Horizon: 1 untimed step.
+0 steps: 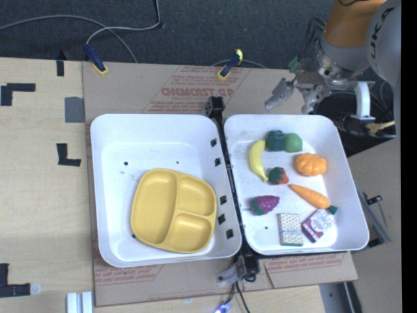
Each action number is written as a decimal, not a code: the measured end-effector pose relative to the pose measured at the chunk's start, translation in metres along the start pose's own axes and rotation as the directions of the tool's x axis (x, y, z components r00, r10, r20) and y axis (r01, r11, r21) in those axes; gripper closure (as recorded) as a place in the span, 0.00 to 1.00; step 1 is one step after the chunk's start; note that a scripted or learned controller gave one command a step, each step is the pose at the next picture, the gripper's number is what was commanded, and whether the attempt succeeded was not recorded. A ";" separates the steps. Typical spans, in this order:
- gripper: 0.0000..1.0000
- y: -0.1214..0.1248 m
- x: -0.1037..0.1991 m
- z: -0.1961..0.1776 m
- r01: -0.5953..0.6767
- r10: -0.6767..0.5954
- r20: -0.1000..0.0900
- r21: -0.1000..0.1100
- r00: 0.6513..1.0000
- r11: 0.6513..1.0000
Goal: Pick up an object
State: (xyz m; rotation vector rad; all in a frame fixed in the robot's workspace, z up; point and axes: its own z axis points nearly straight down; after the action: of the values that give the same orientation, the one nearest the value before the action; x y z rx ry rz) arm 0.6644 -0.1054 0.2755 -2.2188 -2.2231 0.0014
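Note:
The right bin (342,150) holds several toy foods: a yellow banana (257,160), a dark green broccoli (275,140) beside a light green piece (293,142), an orange pumpkin (310,164), a carrot (309,195), a small tomato-like piece (277,175), a purple grape bunch (264,204), a cracker box (290,229) and a purple-white packet (318,225). My gripper (294,94) hangs above the cardboard just beyond the right bin's far rim, open, with nothing between its fingers.
The left bin (107,142) holds a yellow divided plate (173,209). A black hinge strip (223,168) runs between the bins. Clamps (229,64) and cables lie on the cardboard behind. The arm's orange-banded wrist (352,21) stands at top right.

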 end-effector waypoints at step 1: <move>0.00 -0.015 -0.032 0.133 -0.002 0.002 0.000 0.003 1.000 1.000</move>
State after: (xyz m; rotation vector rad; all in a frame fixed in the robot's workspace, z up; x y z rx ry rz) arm 0.6490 -0.1371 0.1420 -2.2187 -2.2195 0.0050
